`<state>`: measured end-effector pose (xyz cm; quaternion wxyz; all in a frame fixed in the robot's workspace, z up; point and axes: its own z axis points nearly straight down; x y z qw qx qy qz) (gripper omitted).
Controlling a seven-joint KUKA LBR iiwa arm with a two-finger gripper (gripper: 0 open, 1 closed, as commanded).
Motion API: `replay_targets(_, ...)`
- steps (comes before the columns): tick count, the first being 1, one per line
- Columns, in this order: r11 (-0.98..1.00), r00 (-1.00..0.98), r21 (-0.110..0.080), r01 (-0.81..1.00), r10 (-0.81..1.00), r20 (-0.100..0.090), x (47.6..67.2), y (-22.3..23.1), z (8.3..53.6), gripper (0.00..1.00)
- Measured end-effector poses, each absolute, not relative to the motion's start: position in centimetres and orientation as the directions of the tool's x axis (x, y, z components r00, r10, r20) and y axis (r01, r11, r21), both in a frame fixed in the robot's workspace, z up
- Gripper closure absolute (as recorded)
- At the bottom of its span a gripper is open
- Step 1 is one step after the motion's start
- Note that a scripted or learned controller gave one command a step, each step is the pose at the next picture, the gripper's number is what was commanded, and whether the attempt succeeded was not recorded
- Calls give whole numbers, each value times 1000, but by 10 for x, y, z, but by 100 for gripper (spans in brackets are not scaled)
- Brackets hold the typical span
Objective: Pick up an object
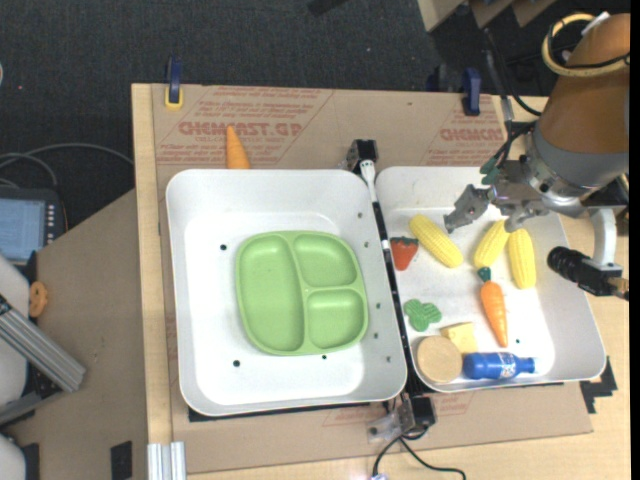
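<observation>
- Two white bins sit side by side on the bench: the left bin [200, 298] and the right bin [570, 353].
- In the left bin there's one green tray [300, 291], three compartments, lying flat in the middle.
- The right bin holds the crowd. Three yellow corn cobs: corn one [436, 241] at far left, lying at a slant; corn two [490, 244] in the middle; corn three [521, 256] just to its right, the two nearly touching.
- One carrot [493, 308], orange with a green stub at its far end, lies just near of corn two and corn three.
- One strawberry [403, 252], red with a green top, rests against the bin's left wall.
- One green veg [422, 314], bumpy, broccoli-like, sits nearer along that wall.
- One tan disc [437, 359] in the near left corner, with one yellow wedge [461, 336] touching its far right edge.
- One blue bottle [497, 366], white cap pointing right, lies on its side beside the disc.
- One more orange piece [236, 149] sits outside the bins, on the board beyond the left bin.
- The gripper [497, 204] hangs over the far part of the right bin, above the tops of corn two and corn three. One dark finger [466, 208] juts left; whether it's spread or closed, I can't tell, and nothing shows in its grasp.
</observation>
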<state>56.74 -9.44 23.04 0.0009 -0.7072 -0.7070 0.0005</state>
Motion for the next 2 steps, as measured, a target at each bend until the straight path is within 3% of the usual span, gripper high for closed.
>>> replay_targets(1,-1,1,-4,1000,1000,0,610,-114,77,0)
replay_targets(2,-3,3,4,1000,1000,-1,611,-114,95,100)
